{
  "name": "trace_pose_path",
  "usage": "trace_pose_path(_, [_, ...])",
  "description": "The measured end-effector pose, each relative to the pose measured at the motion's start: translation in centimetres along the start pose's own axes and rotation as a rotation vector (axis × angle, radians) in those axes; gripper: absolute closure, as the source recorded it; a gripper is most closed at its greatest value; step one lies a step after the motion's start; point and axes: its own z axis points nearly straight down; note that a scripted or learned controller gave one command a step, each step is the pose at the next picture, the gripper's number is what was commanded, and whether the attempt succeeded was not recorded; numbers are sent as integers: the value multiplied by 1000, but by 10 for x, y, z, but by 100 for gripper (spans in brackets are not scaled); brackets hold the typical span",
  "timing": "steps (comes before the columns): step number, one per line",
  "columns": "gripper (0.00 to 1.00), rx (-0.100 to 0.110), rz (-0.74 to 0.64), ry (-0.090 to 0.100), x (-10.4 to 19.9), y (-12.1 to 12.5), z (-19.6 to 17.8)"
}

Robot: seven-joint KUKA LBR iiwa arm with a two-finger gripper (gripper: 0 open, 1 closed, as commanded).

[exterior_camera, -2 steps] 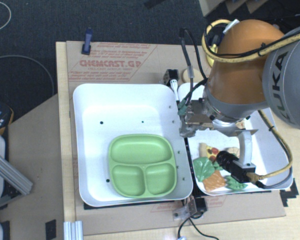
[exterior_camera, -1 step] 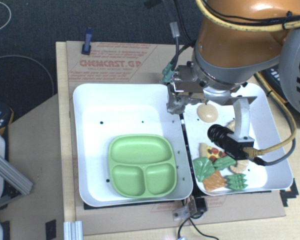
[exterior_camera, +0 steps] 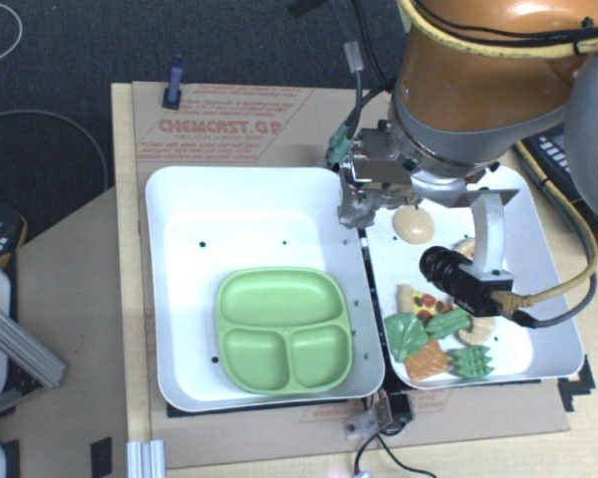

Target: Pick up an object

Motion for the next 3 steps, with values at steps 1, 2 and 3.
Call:
trace_pose_path(1, [100,-3,-1,0,1,1,-10])
trace_pose_path(2, [100,-5,-2,0,1,1,-21])
trace_pose_path(3, [100,19,7,-5,-26,45,148])
